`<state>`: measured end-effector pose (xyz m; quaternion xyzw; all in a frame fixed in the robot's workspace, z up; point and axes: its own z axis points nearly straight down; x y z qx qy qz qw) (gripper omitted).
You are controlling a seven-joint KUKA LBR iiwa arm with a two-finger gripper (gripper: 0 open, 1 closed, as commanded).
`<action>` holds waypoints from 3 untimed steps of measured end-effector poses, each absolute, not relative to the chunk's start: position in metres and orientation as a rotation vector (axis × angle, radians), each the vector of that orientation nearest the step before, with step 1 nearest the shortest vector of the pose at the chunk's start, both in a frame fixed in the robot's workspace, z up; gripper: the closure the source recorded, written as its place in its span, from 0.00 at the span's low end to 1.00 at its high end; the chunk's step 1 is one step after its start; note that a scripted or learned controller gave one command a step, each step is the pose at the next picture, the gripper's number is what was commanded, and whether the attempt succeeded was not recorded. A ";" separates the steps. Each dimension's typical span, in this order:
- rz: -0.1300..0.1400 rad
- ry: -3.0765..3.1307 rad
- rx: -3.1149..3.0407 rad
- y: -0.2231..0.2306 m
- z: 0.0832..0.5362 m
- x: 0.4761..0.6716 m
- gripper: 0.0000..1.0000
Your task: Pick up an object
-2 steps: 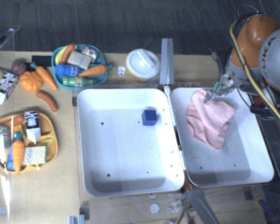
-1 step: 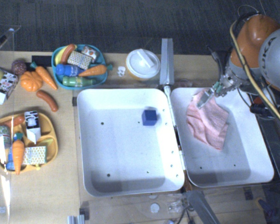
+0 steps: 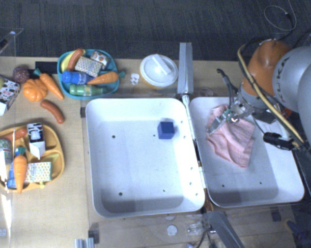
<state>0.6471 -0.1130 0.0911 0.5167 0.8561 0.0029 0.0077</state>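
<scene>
A pink cloth (image 3: 232,141) lies crumpled in the right bin (image 3: 280,182), toward its upper left. My gripper (image 3: 225,118) reaches in from the right and sits at the cloth's top edge. It is shut on a bunched fold of the fabric, which fans out below it. A small blue cube (image 3: 166,129) rests in the left bin (image 3: 127,183), near its upper right, well apart from the gripper.
Left of the bins are a yellow tray (image 3: 54,165) and a blue bowl (image 3: 68,91), both holding toy food. Loose toy vegetables (image 3: 34,89) lie between them. A white lidded bowl (image 3: 158,70) stands behind the bins. The arm's cables (image 3: 278,127) cross the right bin.
</scene>
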 end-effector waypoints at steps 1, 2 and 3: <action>0.016 2.669 1.606 -0.112 0.105 0.650 1.00; 0.004 2.757 1.494 -0.108 0.178 0.670 1.00; 0.003 2.774 1.466 -0.125 0.202 0.607 1.00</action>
